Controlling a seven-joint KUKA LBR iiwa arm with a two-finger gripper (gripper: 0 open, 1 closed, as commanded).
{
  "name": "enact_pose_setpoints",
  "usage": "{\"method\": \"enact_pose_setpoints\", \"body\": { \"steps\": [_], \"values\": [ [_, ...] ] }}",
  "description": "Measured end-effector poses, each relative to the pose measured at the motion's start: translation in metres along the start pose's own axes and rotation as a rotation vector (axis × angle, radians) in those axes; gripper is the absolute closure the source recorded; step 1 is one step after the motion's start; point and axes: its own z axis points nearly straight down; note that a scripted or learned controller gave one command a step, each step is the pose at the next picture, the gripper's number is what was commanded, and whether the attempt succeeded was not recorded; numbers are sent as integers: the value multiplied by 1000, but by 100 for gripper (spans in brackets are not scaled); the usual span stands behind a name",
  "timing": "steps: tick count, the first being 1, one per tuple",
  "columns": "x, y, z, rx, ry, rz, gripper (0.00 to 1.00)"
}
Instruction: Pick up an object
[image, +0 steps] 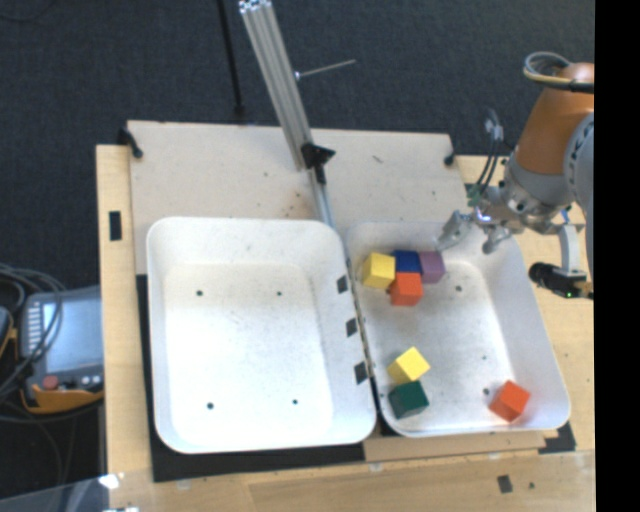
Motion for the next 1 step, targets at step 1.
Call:
{"method": "enact_pose_setpoints", "body": {
  "steps": [1],
  "values": [
    [-7, -1, 37, -10, 2, 4, 0]
  ]
}}
